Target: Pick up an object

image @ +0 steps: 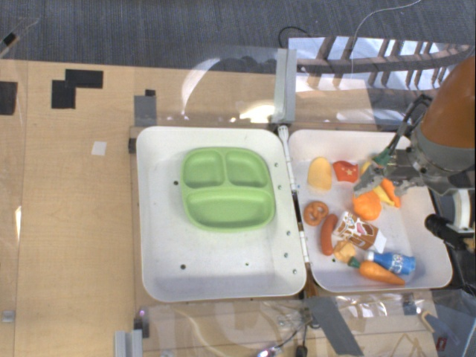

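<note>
The right bin point(422, 222) holds several toy foods: a yellow piece point(320, 173), a red piece point(344, 171), an orange ball point(367, 206), a pretzel point(315, 213), a red sausage point(328, 233), a brown and white carton point(358, 231), a blue bottle point(393, 262) and a carrot point(381, 273). My gripper point(378, 177) reaches in from the right and hangs low over the bin's upper middle, just above the orange ball and an orange and yellow piece point(387, 193). Whether it touches either piece is hidden by the gripper body.
The left bin point(160, 222) holds a green divided plate point(227, 187) near its middle. A metal post point(282, 88) stands behind the seam between the bins. The arm's orange band point(454, 110) fills the right edge above the right bin.
</note>
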`<state>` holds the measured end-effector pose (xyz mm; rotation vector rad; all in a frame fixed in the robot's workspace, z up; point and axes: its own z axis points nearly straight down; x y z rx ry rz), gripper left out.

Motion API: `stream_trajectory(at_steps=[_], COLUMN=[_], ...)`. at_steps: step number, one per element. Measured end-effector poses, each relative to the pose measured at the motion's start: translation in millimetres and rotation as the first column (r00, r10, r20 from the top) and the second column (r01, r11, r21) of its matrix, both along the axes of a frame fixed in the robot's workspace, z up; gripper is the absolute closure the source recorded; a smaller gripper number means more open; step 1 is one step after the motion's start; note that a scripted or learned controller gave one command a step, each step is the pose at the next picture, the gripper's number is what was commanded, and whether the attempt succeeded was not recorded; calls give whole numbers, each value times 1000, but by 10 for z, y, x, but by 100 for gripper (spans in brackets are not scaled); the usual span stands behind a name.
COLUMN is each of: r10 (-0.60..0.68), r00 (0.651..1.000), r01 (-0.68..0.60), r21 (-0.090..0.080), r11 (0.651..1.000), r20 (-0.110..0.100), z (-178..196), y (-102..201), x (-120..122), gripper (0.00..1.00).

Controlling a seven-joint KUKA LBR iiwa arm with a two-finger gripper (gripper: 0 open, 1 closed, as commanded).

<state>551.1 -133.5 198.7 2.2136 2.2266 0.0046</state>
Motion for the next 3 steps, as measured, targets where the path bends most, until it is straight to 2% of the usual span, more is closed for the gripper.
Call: stream_trajectory(at_steps=[1,2,3], r10=[180,180,5], r00=[984,984,1000], r01=[-180,-180,-5], r21=[-2,-4,-2], r11=[984,984,1000], r20=[1,9,3], z=[-990,-866,-317], y=[-459,-460,-665], x=[301,326,138], gripper=[0,100,100])
